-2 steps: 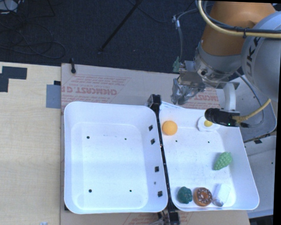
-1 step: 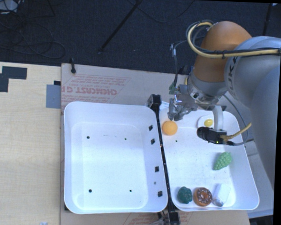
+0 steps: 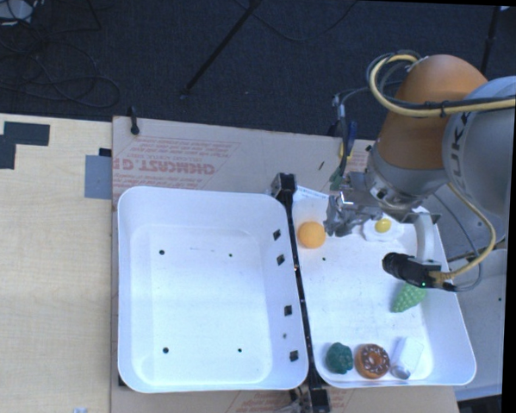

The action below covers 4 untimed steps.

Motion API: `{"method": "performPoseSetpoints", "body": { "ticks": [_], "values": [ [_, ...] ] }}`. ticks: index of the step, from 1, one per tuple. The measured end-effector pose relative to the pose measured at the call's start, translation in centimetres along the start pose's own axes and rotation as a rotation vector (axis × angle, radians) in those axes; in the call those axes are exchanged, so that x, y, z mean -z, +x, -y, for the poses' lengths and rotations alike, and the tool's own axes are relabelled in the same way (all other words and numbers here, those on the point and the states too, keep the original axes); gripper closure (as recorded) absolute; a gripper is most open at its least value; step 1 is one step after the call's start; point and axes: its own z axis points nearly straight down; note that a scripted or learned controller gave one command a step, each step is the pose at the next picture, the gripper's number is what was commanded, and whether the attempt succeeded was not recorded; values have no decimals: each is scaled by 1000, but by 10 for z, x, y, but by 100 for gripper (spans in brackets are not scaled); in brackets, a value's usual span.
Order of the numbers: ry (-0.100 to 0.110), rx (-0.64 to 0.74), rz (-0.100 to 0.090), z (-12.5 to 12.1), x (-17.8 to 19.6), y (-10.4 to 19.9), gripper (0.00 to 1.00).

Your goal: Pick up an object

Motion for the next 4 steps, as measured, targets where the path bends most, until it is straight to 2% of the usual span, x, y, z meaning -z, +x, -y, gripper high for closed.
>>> {"method": "performPoseSetpoints", "body": {
  "ticks": [1,2,3,4],
  "values": [
    [1,7,-2,14,-24,76,100],
    [1,3,1,13,-13,72,100],
    [-24,8,-4,-15,155,123,100],
    [0,4,-1,90,155,119,100]
  ]
}}
